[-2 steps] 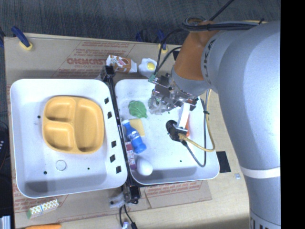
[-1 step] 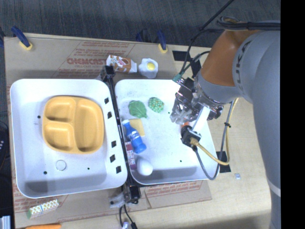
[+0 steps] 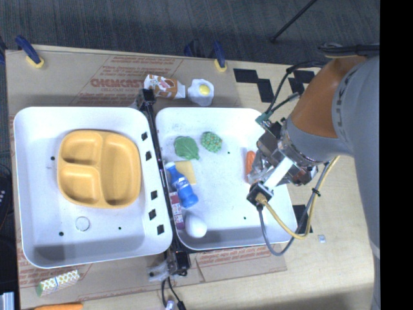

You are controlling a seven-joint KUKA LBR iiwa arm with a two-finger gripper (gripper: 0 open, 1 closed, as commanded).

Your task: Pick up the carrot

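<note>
1. Presently, two shallow white bins are seen side by side on a bench covered with printed cardboard (image 3: pixel 129 76): the left bin (image 3: pixel 39 225) and the right bin (image 3: pixel 226 205).
2. The carrot (image 3: pixel 249 162) is found in the right bin, on the floor near the right wall. It is a small orange piece laid roughly along the wall.
3. The gripper (image 3: pixel 263 168) is placed low over the right side of the right bin, just beside the carrot on the side nearer the wall. Whether the two are touching cannot be told.
4. How wide the pincer stands cannot be told, as its tip is masked by the wrist hardware above it.
5. The arm (image 3: pixel 322 108) is seen reaching in from the right, grey with an orange band above the wrist.
6. Further left in the right bin, a green leafy piece (image 3: pixel 186 148) and a green knobbly piece (image 3: pixel 211 141) are laid near each other, well apart from the carrot.
7. A yellow block (image 3: pixel 186 171) is set just below the leafy piece. A blue bottle (image 3: pixel 182 187) lies against it, and a white rounded item (image 3: pixel 195 226) rests near the bin's front corner.
8. A yellow divided plate (image 3: pixel 100 168) with three compartments is held in the left bin.
9. A small carton (image 3: pixel 161 86) and a white-and-yellow item (image 3: pixel 202 92) are placed outside the bins, on the cardboard beyond the right bin's far edge.
</note>
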